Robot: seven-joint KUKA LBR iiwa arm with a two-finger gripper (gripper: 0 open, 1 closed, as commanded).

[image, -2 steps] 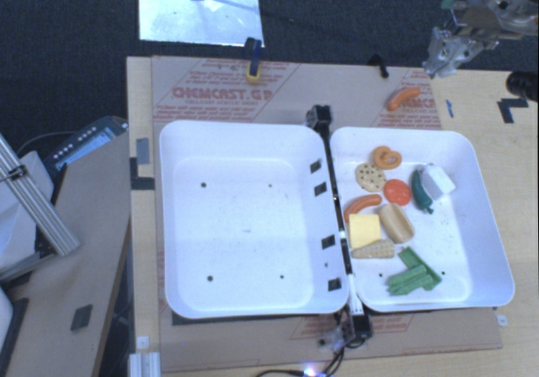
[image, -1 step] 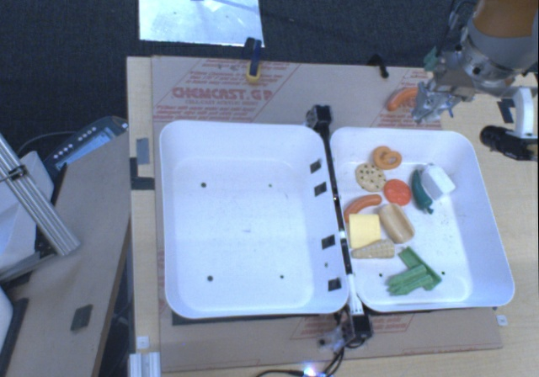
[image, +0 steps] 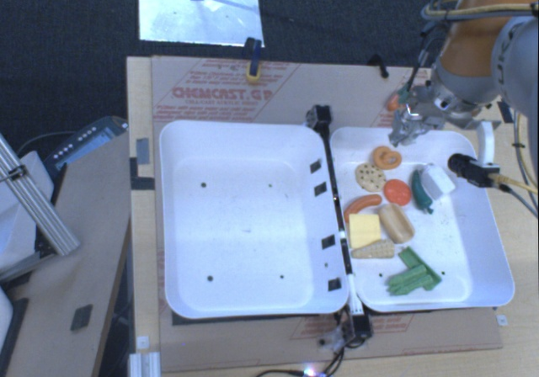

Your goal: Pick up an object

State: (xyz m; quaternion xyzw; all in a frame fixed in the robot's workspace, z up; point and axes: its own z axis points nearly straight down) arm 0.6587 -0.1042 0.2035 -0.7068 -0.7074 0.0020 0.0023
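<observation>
End effector (image: 408, 133) — fingers blurred | above pretzel (image: 387, 157) | arm cut off right

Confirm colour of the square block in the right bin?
Yellow. The square block sits beside the bin divider; the camera view shows it clearly.

The scene is being viewed by a single fixed camera, mounted above the surface (image: 210, 81) and angled downward at a slant. Both white bins are being taken in whole, the left bin (image: 181, 199) and the right bin (image: 480, 249) lying side by side across the middle. The surface's far edge is being seen near the top, its near edge near the bottom. The arm (image: 484, 26) is being seen entering from the right.
</observation>
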